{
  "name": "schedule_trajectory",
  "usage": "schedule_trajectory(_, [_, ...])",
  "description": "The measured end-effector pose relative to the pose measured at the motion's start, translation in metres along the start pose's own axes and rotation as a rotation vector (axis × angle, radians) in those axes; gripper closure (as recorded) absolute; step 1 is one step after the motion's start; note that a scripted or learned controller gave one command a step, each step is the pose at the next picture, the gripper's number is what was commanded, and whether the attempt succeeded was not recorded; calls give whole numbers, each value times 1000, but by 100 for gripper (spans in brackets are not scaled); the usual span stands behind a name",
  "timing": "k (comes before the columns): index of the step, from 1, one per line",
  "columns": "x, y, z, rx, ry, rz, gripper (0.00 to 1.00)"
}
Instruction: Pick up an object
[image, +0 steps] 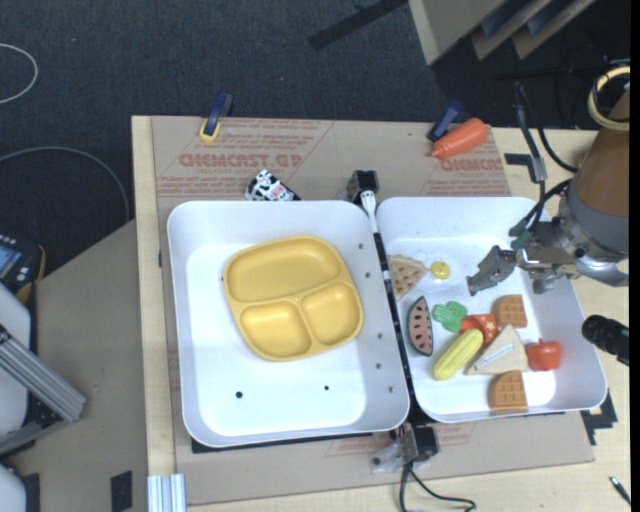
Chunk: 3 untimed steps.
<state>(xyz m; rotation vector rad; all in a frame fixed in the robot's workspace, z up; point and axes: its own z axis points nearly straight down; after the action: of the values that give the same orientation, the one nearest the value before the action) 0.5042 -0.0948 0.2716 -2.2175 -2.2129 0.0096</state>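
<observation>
The right bin (560, 400) holds several toy foods: a pizza slice (405, 272), a small yellow piece (440, 269), a watermelon slice (420, 326), a green vegetable (450, 315), a corn cob (457, 354), a tomato (481, 325), two waffles (510, 309) (508, 390), a sandwich wedge (506, 352) and a red piece (545, 353). My gripper (517, 277) hangs over the upper right part of this bin, above the upper waffle. It is open, with nothing between its fingers.
The left bin (200, 330) carries a yellow divided plate (293, 297). On the bench behind the bins lie an orange carrot (460, 138), a black-and-white toy (270, 187) and a yellow clamp (213, 120). A black clip (363, 185) sits where the bins meet.
</observation>
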Motion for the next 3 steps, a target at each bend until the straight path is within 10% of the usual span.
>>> schedule_trajectory(1, [0,2,-5,-10,-1,-2,0])
schedule_trajectory(3, [1,11,111,-4,0,-1,0])
